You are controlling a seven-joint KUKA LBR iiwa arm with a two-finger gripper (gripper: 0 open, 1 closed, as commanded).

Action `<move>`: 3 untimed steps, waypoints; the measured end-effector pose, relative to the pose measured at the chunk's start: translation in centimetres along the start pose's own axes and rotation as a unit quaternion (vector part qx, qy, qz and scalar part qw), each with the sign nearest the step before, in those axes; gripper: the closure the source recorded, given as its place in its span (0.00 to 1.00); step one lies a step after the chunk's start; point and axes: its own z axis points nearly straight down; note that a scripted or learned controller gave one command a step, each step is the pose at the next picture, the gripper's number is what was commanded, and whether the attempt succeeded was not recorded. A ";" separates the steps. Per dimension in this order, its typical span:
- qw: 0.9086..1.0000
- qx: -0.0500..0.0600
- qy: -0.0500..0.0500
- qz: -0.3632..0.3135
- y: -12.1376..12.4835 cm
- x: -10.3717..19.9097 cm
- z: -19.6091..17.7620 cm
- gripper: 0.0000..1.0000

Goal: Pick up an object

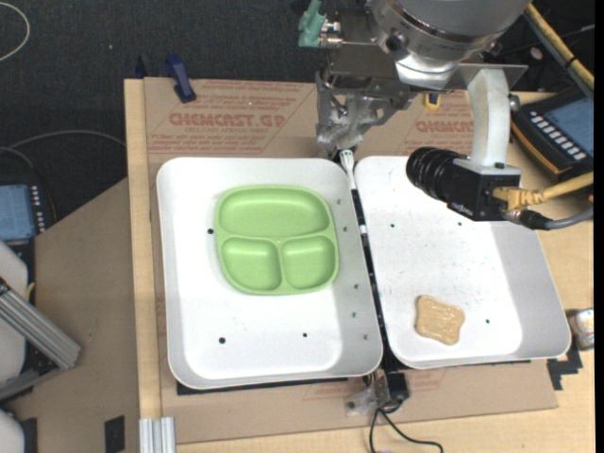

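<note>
Two shallow white bins sit side by side before us on a brown board printed with red letters. At the far left corner of that board (245,111) we see a small blue clip (179,76).

We start with the left bin (189,338). It holds a pale green divided plate (276,239), lying flat in the far half of the bin, with one wide compartment on its far side and two smaller ones on its near side. We see a few small dark specks on the white floor around it.

Moving right, we reach the seam where the two bins meet. The gripper (342,144) hangs over the far end of that seam, just above the bin rims, and we cannot tell from this angle how it is set. We see nothing in its grasp.

The right bin (528,291) holds a tan, cookie-like piece (439,320) with an uneven outline, lying flat near the bin's near edge, well apart from the gripper. Over the far part of this bin hangs a black cylindrical unit (458,185) on a white bracket, with a cable running off to the right. The grey arm (444,22) fills the far right.
</note>
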 end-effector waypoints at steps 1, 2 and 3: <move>1.000 0.008 -0.003 -0.001 -0.2 3.2 8.9 1.00; 1.000 0.010 -0.005 0.007 4.9 -5.3 22.1 1.00; 1.000 0.006 -0.002 0.005 1.1 -11.2 22.6 1.00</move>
